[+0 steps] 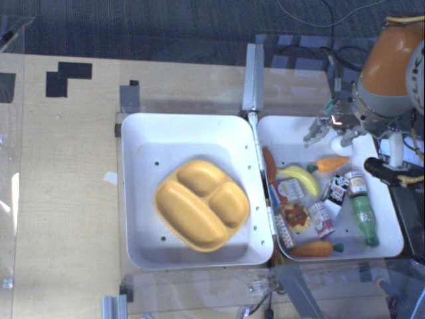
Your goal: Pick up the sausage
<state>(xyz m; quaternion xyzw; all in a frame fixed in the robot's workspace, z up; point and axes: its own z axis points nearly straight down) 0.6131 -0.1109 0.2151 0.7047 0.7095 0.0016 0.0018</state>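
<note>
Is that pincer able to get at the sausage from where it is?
Probably yes. The sausage lies uncovered, but tight along the right bin's left wall, leaving little finger room. The pincer hovers over the bin's far end.

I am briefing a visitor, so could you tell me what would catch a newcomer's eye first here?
The big yellow divided tray sits in the middle of the left bin. The right bin is crowded with small items: a banana, a green bottle, two carrots. The orange-banded arm's claw hangs over that bin's far edge.
</note>
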